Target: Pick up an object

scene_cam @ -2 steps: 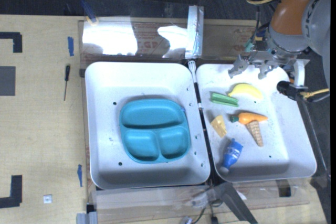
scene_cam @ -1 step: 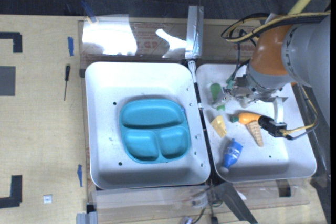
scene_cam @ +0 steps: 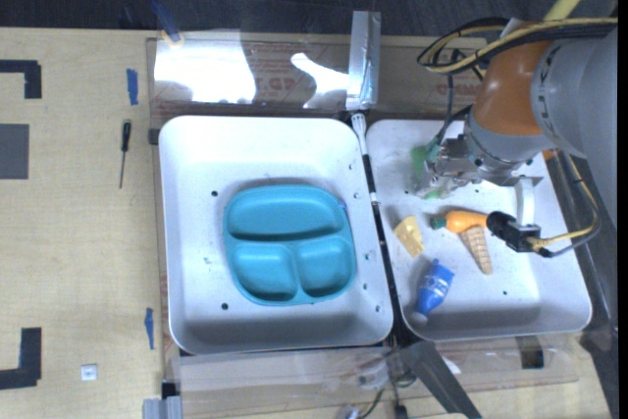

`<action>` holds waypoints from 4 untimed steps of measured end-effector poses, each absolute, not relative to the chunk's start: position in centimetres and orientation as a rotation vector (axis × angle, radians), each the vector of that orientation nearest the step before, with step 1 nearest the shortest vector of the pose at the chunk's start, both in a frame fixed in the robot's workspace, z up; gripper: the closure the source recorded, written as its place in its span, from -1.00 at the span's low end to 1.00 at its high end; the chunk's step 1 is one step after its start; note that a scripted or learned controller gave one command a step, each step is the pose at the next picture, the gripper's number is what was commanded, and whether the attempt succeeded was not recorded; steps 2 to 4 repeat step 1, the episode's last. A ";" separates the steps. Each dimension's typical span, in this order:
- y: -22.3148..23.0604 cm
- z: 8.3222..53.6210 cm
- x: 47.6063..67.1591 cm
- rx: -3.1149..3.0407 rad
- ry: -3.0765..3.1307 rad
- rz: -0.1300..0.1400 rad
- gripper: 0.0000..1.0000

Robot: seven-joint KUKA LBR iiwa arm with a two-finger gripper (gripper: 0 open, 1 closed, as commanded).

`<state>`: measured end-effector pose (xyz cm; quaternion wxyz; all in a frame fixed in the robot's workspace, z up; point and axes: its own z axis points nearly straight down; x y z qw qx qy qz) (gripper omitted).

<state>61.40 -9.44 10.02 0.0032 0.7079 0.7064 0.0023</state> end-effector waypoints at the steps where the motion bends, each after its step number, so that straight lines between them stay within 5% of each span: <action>1: -1.8 18.6 61.1 2.422 1.999 0.005 1.00; 4: -1.8 18.6 61.1 2.422 1.999 0.005 1.00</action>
